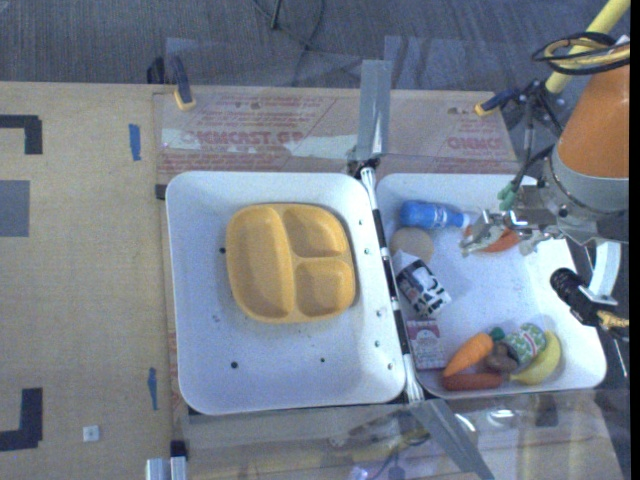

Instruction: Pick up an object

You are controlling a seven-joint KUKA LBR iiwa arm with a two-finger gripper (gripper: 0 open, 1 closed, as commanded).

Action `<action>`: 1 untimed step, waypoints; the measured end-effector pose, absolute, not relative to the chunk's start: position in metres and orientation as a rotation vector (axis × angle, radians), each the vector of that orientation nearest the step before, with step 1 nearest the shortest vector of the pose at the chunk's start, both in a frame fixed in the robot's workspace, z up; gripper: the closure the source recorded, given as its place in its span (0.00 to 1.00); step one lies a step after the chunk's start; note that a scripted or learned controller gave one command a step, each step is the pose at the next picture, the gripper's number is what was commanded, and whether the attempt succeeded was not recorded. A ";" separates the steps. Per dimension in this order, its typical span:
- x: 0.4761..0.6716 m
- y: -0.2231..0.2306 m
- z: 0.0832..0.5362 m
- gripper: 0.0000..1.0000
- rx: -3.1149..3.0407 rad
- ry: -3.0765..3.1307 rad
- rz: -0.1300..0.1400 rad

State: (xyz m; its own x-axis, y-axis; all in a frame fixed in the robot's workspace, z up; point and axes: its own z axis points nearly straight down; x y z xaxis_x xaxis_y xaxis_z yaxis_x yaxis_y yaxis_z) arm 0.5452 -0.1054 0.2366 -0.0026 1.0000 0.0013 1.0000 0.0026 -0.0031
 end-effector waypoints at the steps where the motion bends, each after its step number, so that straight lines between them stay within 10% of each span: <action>1: 0.584 -0.134 0.199 0.00 -2.166 -2.276 0.000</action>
State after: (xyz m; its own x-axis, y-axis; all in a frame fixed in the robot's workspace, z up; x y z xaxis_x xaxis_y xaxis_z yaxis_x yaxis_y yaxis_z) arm 0.5837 -0.1339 0.1988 -0.0495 0.9988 -0.0005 0.9988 0.0495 0.0007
